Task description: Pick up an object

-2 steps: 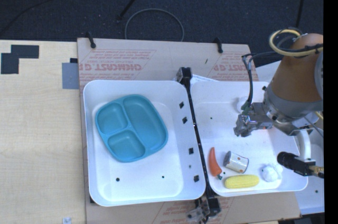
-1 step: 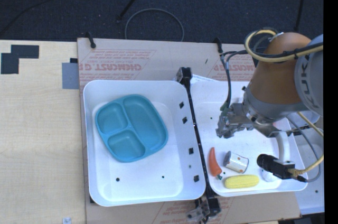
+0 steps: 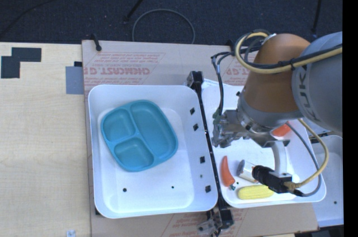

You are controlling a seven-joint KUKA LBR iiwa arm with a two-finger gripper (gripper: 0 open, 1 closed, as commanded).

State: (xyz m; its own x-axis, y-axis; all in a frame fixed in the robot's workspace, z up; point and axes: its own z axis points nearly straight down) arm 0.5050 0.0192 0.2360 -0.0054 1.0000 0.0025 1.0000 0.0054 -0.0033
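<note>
Right bin [image 3: 313, 188] (gripper [image 3: 222, 138] above carrot [image 3: 226, 171], corn [image 3: 255, 192]).

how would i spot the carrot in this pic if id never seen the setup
Start at the right bin, the one the grey and orange arm hangs over, and look along its near left side by the divider. The carrot is the small orange piece lying there, left of the yellow corn cob. It is slim and orange, while the corn is yellow and knobbly.
</note>
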